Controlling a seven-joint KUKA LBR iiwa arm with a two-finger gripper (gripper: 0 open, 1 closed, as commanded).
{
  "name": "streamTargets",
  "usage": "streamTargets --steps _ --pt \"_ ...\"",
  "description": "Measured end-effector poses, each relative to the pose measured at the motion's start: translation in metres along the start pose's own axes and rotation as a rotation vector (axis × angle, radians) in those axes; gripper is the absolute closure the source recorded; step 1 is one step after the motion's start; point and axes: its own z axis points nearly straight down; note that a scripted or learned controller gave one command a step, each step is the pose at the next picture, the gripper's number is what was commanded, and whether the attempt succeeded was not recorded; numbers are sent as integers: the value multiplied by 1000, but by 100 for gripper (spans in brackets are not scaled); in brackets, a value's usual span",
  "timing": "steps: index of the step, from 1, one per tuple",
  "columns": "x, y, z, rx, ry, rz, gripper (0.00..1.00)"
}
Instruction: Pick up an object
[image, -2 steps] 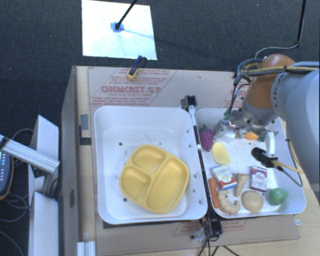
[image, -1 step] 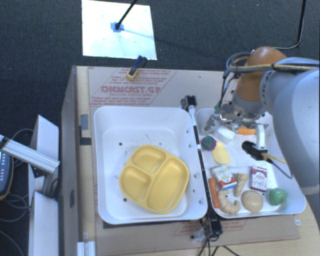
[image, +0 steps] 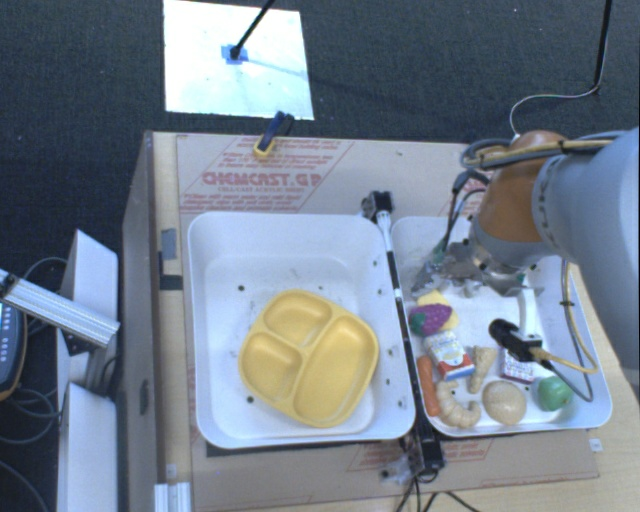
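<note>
Two shallow white bins sit side by side on the bench. The left bin (image: 215, 300) carries one yellow three-compartment plastic plate (image: 308, 357). The right bin (image: 590, 405) holds a cluster toward its near edge — one purple-and-yellow toy (image: 431, 318), one orange carrot (image: 428, 385) with its long axis running toward the bin's near edge, one tan potato-like lump (image: 504, 401), one green ball (image: 551, 392), and small items too jumbled to name. The hand (image: 447, 262) hangs over the right bin's far-left corner; its grip is hard to make out.

Even, soft overhead light, mild glare on the white bins (image: 290, 235), faint shadows, slightly soft focus throughout.
</note>
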Motion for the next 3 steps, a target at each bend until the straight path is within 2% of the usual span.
streamTargets --steps 3 --pt "-12 -79 0 1 0 1 0"
